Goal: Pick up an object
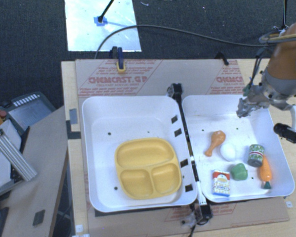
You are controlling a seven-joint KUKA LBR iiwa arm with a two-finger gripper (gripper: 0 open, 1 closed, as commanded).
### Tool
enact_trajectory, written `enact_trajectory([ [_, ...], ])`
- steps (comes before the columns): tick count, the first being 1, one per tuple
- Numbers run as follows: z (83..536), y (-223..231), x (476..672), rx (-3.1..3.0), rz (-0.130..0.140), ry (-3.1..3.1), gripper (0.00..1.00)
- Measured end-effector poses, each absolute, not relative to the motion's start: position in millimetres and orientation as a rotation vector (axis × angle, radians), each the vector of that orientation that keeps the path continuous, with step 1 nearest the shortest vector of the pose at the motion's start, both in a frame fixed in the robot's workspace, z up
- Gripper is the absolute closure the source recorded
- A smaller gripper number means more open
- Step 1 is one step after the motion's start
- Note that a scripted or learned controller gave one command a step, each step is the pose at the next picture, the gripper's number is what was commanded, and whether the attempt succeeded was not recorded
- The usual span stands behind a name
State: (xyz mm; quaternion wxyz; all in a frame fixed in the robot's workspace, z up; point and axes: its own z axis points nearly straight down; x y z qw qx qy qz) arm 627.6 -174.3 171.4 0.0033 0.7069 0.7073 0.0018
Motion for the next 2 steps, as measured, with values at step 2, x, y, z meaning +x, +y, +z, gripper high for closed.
enact_trajectory([
  [2, 243.9, -180.1, 625.4, 2.214, 0.004, 2.222, 1.00],
])
